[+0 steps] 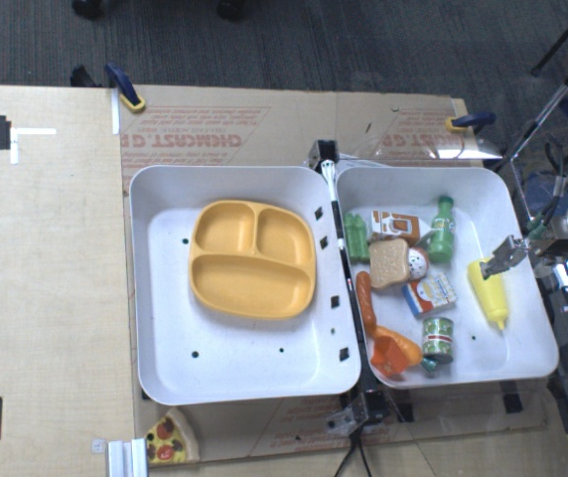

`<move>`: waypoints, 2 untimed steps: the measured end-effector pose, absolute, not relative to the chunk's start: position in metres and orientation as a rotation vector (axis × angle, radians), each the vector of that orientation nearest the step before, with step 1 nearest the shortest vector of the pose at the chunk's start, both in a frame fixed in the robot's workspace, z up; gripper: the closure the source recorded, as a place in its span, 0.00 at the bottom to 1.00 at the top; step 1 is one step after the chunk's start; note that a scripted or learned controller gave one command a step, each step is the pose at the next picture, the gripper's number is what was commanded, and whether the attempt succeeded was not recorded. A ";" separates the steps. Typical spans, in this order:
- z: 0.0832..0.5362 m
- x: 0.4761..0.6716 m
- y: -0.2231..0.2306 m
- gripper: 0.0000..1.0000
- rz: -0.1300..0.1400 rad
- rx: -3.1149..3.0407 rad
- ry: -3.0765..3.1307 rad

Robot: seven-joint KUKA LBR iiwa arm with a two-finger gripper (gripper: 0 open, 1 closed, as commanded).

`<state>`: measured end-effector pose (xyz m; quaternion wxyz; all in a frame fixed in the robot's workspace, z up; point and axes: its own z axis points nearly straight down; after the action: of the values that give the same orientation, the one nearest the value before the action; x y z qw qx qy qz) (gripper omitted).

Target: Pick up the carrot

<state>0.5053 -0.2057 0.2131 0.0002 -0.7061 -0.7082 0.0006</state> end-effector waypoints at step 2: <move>0.350 0.495 -0.091 0.00 0.000 -1.468 -2.784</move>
<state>0.4953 -0.0910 0.3502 -0.0030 -0.4664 -0.8846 -0.0001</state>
